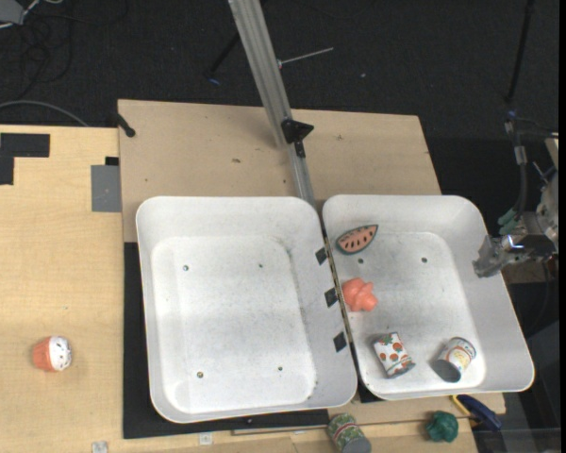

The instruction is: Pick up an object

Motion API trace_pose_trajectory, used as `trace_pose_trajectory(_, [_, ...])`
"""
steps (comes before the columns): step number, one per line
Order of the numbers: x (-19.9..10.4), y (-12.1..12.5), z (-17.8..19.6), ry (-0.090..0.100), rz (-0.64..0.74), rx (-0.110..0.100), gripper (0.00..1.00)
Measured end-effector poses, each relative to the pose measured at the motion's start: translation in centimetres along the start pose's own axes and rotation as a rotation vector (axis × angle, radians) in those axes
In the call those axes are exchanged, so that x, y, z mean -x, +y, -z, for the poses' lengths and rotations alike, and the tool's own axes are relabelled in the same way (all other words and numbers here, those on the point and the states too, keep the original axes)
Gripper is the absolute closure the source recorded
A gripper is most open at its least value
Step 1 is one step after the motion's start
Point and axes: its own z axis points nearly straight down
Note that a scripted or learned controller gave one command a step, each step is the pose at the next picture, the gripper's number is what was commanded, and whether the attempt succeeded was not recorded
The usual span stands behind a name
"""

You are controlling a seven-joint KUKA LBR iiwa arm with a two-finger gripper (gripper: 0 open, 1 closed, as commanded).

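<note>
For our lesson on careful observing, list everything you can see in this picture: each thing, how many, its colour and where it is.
white bins: 2, white, side by side on the bench
watermelon slice: 1, red and green, right bin, upper left part
pink lump: 1, salmon pink, right bin, by its left wall
small box: 1, white with red spots, right bin, near its front
can: 1, lying on its side, light label, right bin, front right
round toy: 1, orange and white, on the wooden table at left
green thing: 1, green, on the bench in front of the right bin
metal rail: 1, grey, slanting behind the bins
gripper: 1, grey, at the right bin's right rim
</note>
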Motion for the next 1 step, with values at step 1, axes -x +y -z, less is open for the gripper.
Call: trace_pose_trajectory(1, [-0.04,0.03,-0.21,0.001,0.002,-0.006,1.00])
